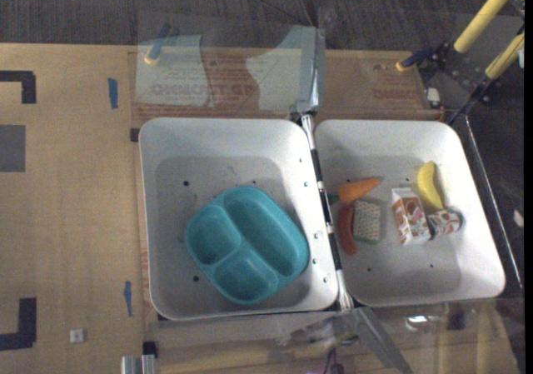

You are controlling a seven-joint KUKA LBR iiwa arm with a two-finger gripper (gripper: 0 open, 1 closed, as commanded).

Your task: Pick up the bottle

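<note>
Two shallow white bins sit side by side on the wooden surface (pixel 67 239). In the right bin (pixel 475 281), a small bottle (pixel 446 221), pale with red markings, lies on its side, touching a juice carton (pixel 408 216) and just below a banana (pixel 429 185). A carrot (pixel 360 189) lies near the left wall. The left bin (pixel 166 147) holds a teal divided plate (pixel 246 245).

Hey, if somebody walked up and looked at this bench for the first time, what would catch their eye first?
Most likely the teal divided plate, lying alone in the left bin. Next, the cluster of small things in the right bin: a yellow banana near its far right, an orange carrot by the left wall, and a small carton between them.
</note>
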